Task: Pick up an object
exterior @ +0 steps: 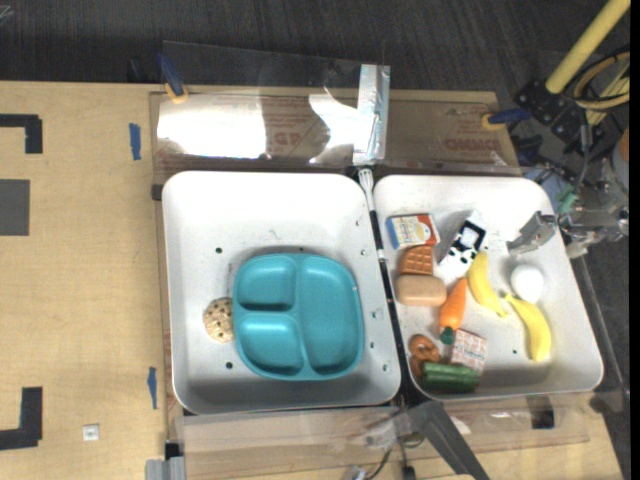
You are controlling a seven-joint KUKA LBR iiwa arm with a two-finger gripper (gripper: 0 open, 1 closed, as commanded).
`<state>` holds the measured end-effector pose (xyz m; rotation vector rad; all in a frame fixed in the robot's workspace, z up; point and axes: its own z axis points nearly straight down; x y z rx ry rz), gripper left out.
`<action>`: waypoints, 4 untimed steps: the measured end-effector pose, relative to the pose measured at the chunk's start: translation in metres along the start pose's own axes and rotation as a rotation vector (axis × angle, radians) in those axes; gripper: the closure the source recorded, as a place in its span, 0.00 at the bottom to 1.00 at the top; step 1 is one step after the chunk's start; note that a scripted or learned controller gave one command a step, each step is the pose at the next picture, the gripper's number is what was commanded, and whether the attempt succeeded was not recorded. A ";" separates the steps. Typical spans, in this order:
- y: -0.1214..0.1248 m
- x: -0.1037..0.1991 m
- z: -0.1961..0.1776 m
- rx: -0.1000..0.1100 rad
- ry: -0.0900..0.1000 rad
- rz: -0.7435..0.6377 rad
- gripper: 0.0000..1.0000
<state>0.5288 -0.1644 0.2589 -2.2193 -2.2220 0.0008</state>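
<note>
Right bin: bananas, carrot, white egg and other toy foods. Pincer sits near the egg, toward the bin's back wall; its state cannot be told. Advised: descend squarely over one isolated item, avoiding crowded neighbours.

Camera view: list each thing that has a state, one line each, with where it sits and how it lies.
Teal plate: left bin, upright, compartments bare.
Cookie: left bin, flat, touching the plate's left edge.
Banana: right bin, lying flat.
Carrot: right bin, lying flat, green end toward the front.
White ball: right bin, resting beside the banana.
Milk carton: right bin, lying on its side.
Gripper: over the right bin's far right corner, holding nothing visible.
</note>
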 end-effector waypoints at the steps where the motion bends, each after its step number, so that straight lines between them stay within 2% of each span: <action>1: -0.039 0.014 0.121 0.010 0.003 -0.012 0.00; 2: -0.009 0.061 0.169 0.000 0.002 -0.199 0.00; 3: -0.009 0.060 0.158 -0.003 0.000 -0.196 1.00; 4: 0.062 0.145 0.062 -0.006 0.001 0.009 1.00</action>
